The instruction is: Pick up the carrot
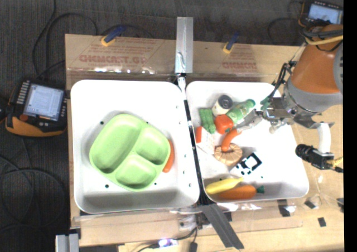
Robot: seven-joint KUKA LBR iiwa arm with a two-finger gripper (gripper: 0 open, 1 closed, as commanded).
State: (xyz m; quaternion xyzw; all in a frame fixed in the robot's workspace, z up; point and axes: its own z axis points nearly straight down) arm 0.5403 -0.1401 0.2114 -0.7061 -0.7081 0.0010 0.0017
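Note:
The carrot (241, 192), orange with a green stub at its right end, lies along the front wall of the right bin (290, 150), just below a yellow banana (222, 185). My gripper (249, 121) reaches in from the right. It hangs over the pile in the middle of that bin, next to a green bottle (242, 110) and a red-orange tomato-like piece (223, 124), well behind the carrot. Nothing is visibly held in it.
The left bin (83, 189) holds a green divided plate (131, 150) with a slim orange piece (169, 157) at its right edge. The right bin also holds a green vegetable (207, 120), a grey round lid (225, 102), a tan cookie (227, 156) and a black-and-white tag (249, 163).

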